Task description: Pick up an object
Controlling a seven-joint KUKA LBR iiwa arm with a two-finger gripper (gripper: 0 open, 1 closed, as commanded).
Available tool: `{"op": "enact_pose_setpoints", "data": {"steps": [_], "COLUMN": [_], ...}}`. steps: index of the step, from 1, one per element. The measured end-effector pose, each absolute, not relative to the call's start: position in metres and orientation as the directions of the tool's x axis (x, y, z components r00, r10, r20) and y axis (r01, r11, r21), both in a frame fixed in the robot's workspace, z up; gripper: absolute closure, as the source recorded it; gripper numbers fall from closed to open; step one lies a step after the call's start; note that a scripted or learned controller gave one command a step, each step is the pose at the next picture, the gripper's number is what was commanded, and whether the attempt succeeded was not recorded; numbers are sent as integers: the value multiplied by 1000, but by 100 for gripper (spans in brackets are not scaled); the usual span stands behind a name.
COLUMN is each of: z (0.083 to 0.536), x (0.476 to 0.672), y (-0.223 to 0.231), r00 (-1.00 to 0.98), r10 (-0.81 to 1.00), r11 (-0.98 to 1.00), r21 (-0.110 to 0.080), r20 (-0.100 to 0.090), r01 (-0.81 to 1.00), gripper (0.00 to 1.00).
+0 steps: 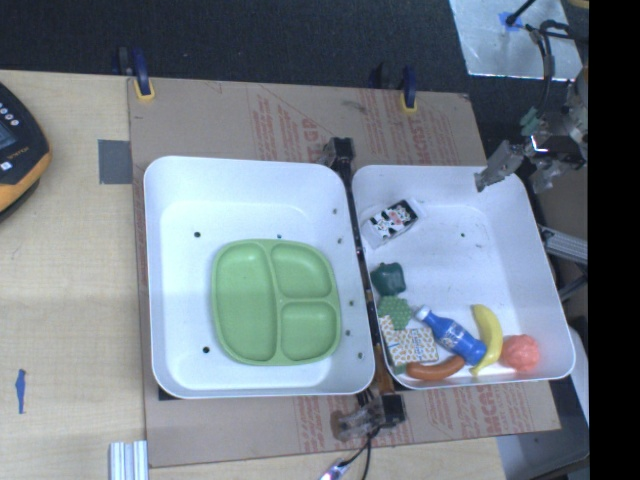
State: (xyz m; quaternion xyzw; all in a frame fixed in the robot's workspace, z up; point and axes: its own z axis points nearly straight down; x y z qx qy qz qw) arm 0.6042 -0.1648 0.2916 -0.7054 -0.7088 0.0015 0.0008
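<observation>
The right bin (500,258) holds several small objects. A black-and-white patterned item (390,220) lies near its back left corner. Along the left wall sit a dark green block (388,278), a green textured piece (396,312) and a patterned packet (411,346). Near the front lie a blue bottle (452,335), a yellow banana (487,336), an orange-red ball (520,353) and a brown sausage (435,370). My gripper (497,172) hangs over the bin's back right corner, well away from all of them and with nothing seen in it.
The left bin (180,208) carries a green divided plate (274,301). A yellow-and-black device (15,158) lies on the bench at far left. Clamps (407,86) hold the cardboard sheet at the back edge.
</observation>
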Motion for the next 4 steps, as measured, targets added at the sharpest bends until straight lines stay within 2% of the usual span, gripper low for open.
{"op": "enact_pose_setpoints", "data": {"steps": [1,2,3,4], "z": [194,91,101,203], "x": [541,475,475,476], "y": [-127,-178,-179,-124], "r00": [-4,-3,-8,-5], "r10": [1000,1000,1000,1000], "r11": [4,3,8,5], "r21": [-6,-5,-5,-3], "r20": [0,0,0,1], "r01": [1000,1000,1000,1000], "gripper": [0,0,100,100]}}
